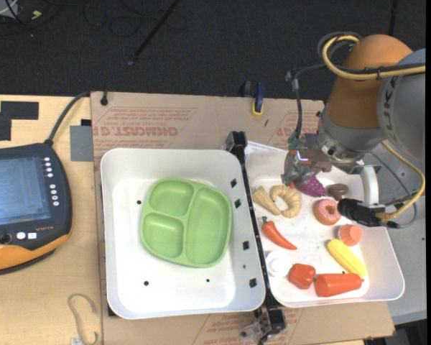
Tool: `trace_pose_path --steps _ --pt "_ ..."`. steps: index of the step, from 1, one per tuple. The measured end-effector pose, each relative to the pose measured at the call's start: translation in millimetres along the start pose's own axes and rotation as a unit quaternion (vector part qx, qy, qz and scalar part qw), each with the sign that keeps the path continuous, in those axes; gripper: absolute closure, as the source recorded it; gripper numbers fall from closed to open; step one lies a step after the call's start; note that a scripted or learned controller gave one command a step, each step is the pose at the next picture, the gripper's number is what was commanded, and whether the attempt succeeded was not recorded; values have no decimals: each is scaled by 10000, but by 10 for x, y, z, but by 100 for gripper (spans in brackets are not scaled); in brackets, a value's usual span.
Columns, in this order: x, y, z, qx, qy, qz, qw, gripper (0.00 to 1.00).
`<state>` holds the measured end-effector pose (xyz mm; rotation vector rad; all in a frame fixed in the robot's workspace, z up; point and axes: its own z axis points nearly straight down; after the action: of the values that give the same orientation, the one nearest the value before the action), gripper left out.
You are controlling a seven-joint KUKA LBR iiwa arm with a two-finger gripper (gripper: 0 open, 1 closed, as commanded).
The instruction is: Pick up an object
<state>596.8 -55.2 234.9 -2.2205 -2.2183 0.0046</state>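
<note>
The tool (299,167) hangs over the right bin's (388,279) far edge, just beside the purple toy (314,186); whether it's apart or together, I cannot tell. That toy looks light, stiff and slick, best pinched across its narrow middle.

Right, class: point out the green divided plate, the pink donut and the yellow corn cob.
green divided plate (186,222), camera view, on the ridge between its compartments.
pink donut (326,212), camera view, on its frosted ring.
yellow corn cob (345,257), camera view, mid-length.
</note>
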Motion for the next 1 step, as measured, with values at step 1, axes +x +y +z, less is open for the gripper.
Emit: trace_pose_path --steps 1 --pt "82 6 186 8 2 -3 10000 100"
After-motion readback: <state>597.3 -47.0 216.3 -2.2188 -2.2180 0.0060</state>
